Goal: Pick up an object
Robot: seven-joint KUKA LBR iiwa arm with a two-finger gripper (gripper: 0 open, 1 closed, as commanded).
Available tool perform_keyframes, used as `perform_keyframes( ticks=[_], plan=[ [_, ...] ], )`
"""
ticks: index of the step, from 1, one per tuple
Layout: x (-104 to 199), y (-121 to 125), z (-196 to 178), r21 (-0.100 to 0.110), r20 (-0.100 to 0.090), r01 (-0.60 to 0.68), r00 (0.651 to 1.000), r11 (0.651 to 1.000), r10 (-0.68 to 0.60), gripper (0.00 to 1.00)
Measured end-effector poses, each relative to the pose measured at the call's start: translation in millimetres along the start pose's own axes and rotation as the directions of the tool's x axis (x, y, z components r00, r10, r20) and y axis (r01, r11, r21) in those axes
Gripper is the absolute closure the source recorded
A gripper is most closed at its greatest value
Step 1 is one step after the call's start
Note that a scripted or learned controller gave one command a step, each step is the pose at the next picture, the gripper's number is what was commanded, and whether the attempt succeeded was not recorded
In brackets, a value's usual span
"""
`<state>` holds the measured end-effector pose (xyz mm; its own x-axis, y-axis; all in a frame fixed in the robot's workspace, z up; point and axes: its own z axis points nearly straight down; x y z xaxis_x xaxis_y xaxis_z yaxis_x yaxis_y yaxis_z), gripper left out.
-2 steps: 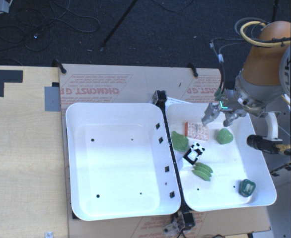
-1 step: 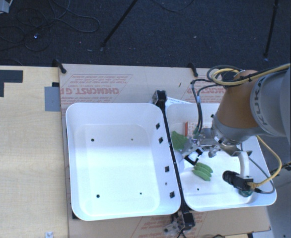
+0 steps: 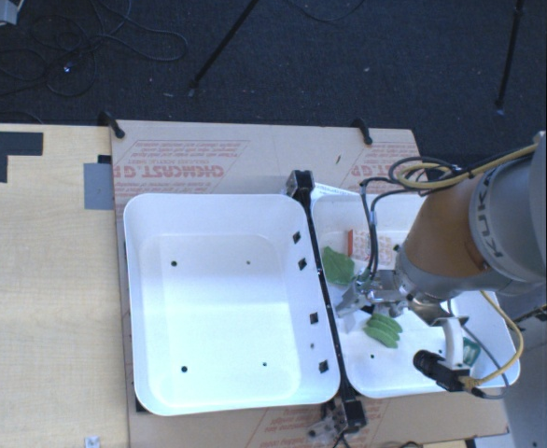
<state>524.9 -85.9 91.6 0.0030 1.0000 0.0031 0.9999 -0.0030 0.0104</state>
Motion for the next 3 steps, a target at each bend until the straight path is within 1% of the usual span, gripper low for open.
perform_keyframes(
  ticks=[1, 2, 3],
  plan=[
    [-26.3, 54.1, 4.1, 0.008, 0.005, 0.006, 1.000, 1.000, -0.006, 0.00],
    [-26.1, 51.1, -5.4, 0.015, 0.003, 0.002, 1.000, 1.000, -0.002, 1.00],
    [65.2, 54.0, -100.8, 0.005, -0.001, 0.012, 1.000, 1.000, -0.012, 1.00]
  ],
)
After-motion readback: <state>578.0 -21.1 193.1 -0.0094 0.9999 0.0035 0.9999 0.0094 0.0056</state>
